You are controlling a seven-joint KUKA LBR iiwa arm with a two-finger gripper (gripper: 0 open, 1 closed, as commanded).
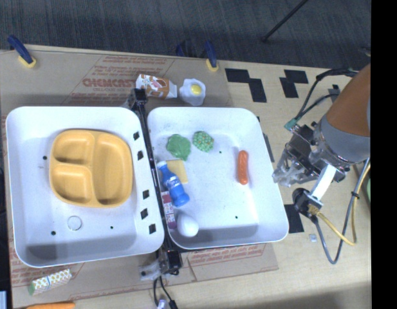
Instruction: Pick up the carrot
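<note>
A: White plastic, two bins: the left bin (pixel 24 172) carries a yellow tray (pixel 92 166), the right bin (pixel 262 192) carries the small stuff. Where is the arm (pixel 343 121)?

B: Off at three o'clock of the right bin, outside its wall. The gripper (pixel 289 172) hangs over bare bench just beside the rim. Whether it is wide or narrow I cannot tell; the wrist clutter hides that.

A: And the carrot (pixel 242 167)?

B: Lying flat in the right bin, toward three o'clock of its floor, long axis running twelve to six. Nothing touches it. The green pieces (pixel 188 144) sit off at ten o'clock of it, the bottle (pixel 174 184) near eight, both well apart.

A: So which step?

B: Approach, I judge; no grasp made. Next the gripper must travel toward nine o'clock over the rim, stand above the carrot's middle, straddle its narrow width, then descend.
</note>
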